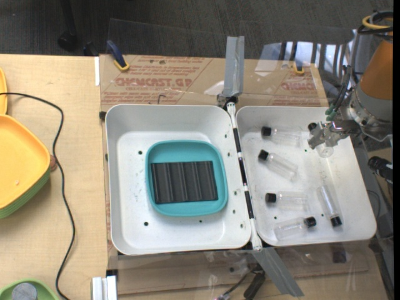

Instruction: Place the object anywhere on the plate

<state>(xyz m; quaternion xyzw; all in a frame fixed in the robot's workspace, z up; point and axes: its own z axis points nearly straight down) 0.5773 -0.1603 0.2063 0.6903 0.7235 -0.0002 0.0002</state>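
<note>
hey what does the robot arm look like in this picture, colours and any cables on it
The arm enters from the right edge. Its visible body is a rounded orange band, with grey housing above and below it and a yellow ring near the top. Thin dark cables run down its left side toward the wrist. The gripper is small, made of silvery-grey metal parts, with a tiny green spot on the wrist just above it.

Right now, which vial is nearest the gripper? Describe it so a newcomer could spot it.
Find the right white bin, the one scattered with clear vials rather than holding the teal plate. Go to its far side, where the gripper hangs at the right wall. The vial lies just left of it, black cap pointing left; it is the farthest-back vial in the bin.
</note>
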